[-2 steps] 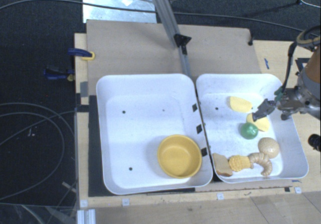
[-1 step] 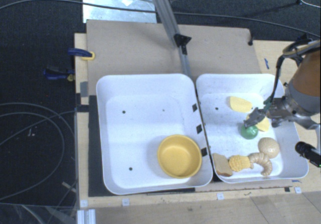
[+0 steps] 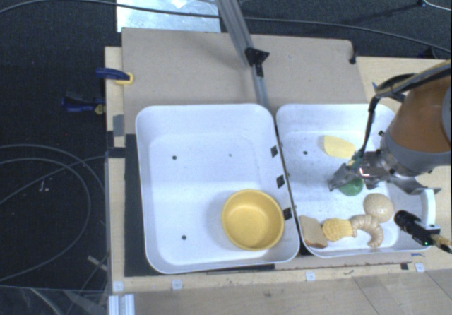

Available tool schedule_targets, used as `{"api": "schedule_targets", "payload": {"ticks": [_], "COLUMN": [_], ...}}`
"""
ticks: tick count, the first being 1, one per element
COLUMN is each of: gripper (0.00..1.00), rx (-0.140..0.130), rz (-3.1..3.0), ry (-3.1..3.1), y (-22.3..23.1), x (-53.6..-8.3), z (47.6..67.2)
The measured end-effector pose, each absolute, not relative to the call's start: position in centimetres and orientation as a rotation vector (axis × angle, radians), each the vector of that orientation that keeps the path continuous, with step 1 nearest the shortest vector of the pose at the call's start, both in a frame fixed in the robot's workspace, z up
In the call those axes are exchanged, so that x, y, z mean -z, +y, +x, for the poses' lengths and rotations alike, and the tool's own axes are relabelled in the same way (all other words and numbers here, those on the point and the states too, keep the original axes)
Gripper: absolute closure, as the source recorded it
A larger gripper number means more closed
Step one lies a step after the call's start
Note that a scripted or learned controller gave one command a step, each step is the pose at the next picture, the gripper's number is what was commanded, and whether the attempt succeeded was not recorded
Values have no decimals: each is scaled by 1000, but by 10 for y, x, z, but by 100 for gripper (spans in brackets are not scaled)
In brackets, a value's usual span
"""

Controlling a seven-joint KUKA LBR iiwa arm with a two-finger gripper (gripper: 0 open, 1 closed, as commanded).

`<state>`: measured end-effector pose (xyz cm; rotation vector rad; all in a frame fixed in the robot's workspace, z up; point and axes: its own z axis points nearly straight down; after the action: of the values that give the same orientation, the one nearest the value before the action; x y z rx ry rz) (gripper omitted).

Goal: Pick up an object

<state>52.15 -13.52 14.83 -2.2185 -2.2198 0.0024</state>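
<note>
Green and round, a small ball-like toy sits in the right bin, and it looks like the thing the arm wants to pick up. From the camera above the bench, the gripper is low in that bin, right at the green toy. Its dark fingers seem to rest on the toy's left and top side. I cannot tell how wide they are, or if the toy is truly between them, because the wrist blocks part of it.

The arm reaches in from the right, so its fat grey and orange body hangs over the bin's right part. That is why the toys near that side are partly hard to see.

Other toys lie close by. A yellow piece sits just above the gripper, near but apart. A pale round toy is just beside the green one, lower right. A curly tan toy, a bumpy yellow toy and a brown chunk line the bin's front wall. They are crowded, so a grab could bump the pale one.

A yellow bowl sits upright, alone in the left bin, well apart from the arm.

I think the grab is just starting, with no lift yet.
</note>
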Motion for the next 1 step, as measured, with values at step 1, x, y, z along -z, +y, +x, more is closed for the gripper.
{"api": "schedule_targets", "payload": {"ticks": [1], "gripper": [0], "rx": [-2], "rz": [-2219], "ry": [-2220], "y": [-135], "x": [-96], "z": [521]}}
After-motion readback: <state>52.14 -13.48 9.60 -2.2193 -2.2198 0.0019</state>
